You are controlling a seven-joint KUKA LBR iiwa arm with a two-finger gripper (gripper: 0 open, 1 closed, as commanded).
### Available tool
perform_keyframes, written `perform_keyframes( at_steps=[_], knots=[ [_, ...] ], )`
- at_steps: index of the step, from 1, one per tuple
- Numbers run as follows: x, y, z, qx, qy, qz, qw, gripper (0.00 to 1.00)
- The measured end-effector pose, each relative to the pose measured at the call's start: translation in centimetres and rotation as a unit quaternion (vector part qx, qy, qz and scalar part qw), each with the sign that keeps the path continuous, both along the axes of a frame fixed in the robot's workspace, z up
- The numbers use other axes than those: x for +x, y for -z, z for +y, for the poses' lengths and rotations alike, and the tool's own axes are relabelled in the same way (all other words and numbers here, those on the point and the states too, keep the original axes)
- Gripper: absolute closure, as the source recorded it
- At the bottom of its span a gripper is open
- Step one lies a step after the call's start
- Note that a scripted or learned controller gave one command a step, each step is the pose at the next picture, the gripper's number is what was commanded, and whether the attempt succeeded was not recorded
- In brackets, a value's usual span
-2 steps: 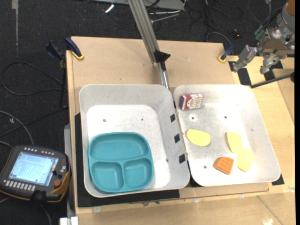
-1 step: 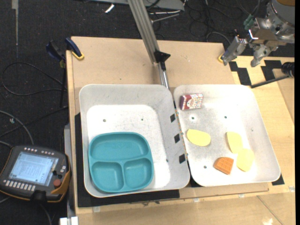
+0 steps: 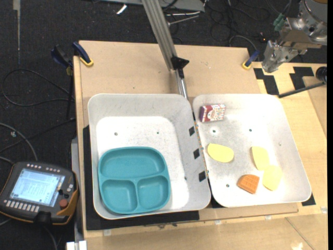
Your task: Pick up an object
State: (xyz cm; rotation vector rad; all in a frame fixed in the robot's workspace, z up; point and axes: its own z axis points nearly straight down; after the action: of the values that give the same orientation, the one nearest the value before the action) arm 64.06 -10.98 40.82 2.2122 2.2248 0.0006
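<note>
Honestly, I'd say nothing's picked yet. My gripper (image 3: 272,61) hangs at the upper right of the frame, off the right bin (image 3: 291,139), and whether it's open I can't tell. The small carton (image 3: 212,113), three yellow pieces and orange waffle (image 3: 248,183) lie untouched there.

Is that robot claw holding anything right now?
Nothing is held. The gripper hangs above the bench, outside the right bin, with nothing between its fingers.

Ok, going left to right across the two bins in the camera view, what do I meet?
Teal divided tray → small carton → yellow oval piece → orange waffle-like piece → the tool up beyond the right bin.
</note>
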Motion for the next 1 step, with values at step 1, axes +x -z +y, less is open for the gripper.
perform_keyframes(
  at_steps=[1],
  knots=[
    [0.07,-0.97,0.05,-0.0006,-0.001,0.000,1.0000,1.00]
  ],
)
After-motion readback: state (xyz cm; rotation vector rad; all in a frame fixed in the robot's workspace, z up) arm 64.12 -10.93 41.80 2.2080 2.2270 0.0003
